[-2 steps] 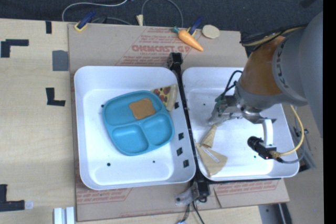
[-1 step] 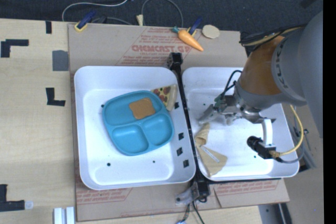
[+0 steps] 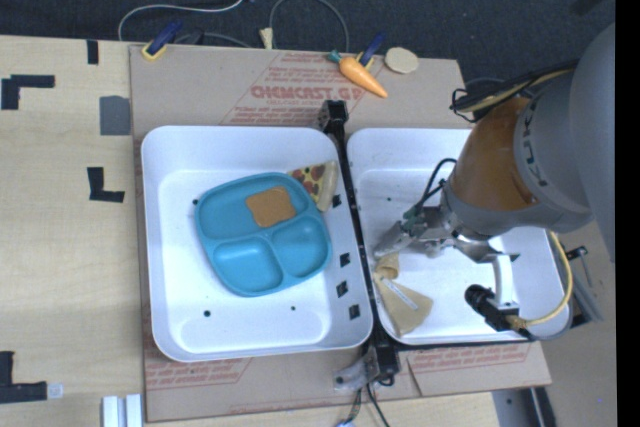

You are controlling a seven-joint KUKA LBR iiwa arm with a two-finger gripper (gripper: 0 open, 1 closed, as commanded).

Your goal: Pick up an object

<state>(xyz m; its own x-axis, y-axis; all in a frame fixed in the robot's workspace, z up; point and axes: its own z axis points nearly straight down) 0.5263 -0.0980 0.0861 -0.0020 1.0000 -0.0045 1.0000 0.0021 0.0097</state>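
Evidently the program is going for something in the right bin (image 3: 420, 140), the one across the shared wall from the blue plate (image 3: 240, 260). I see the arm (image 3: 510, 165) bent low into that bin, with the gripper (image 3: 393, 241) down near the floor on the side nearest the plate. From this slanted view I cannot tell whether the tool is wide or narrow, and I see nothing clearly caught in it.

The likeliest targets are two pale tan pieces to the right of the plate, just past the wall. A small tan scrap (image 3: 386, 266) lies just beside the tool tip, perhaps touching it. A larger tan wedge (image 3: 408, 307) sits a little further toward the near edge. Both hug the wall, which I judge makes a clean approach awkward, and that may be why the wrist comes in at a tilt.

The plate itself rests flat in the left bin (image 3: 165, 215), with a brown square (image 3: 270, 207) lying in its upper compartment. A pizza-like slice (image 3: 317, 181) is wedged between the plate's far right corner and the wall. Well beyond the plate, on the cardboard sheet (image 3: 280, 90), lie a toy carrot (image 3: 362, 77) and a round beige disc (image 3: 402, 61), apart from the bins.

I judge the pick as not yet made.
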